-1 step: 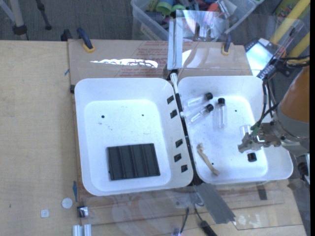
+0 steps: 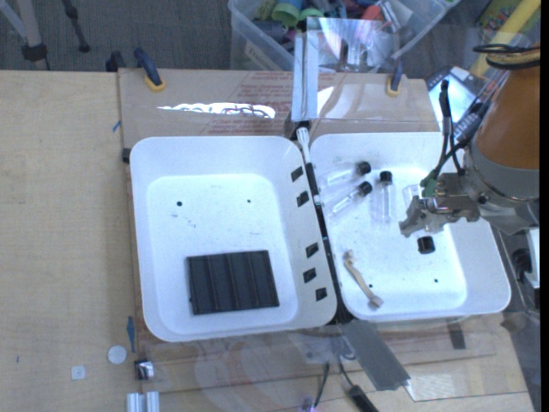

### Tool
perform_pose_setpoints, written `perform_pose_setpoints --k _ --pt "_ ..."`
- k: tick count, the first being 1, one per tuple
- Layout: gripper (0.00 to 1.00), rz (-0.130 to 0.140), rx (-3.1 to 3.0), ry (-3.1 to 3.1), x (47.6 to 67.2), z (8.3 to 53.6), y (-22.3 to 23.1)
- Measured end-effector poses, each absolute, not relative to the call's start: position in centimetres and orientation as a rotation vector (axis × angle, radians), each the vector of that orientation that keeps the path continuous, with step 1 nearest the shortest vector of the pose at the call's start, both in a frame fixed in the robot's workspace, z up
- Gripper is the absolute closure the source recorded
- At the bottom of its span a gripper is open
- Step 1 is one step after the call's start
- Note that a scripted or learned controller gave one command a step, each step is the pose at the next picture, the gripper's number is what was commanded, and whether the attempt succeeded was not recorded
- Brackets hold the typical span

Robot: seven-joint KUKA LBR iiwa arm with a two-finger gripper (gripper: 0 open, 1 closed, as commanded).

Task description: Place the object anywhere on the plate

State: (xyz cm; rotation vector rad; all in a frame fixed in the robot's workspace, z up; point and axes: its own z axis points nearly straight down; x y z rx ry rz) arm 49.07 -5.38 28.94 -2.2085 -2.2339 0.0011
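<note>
Metal two-finger pincer (image 2: 418, 222) is seen over the right shallow white bin (image 2: 489, 292), above clear black-capped vials (image 2: 380, 197); finger state cannot be told; dark ribbed rectangular plate (image 2: 232, 281) is seen in the left white bin (image 2: 163, 303).

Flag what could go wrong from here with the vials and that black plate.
1. The clear vials lie bunched together, so the pincer could nudge several or grab two.
2. They're transparent on the white right bin, so easy to misjudge.
3. The black plate sits in the left bin, across the divider: a drop in transit is possible.
</note>
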Motion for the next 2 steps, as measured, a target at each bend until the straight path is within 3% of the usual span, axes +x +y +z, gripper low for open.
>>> perform_pose_setpoints --k 1,2 --pt "1.00 -0.001 -2.262 -2.182 49.0 32.0 3.5" --pt "1.00 0.002 -2.212 -2.230 48.9 31.0 12.1"
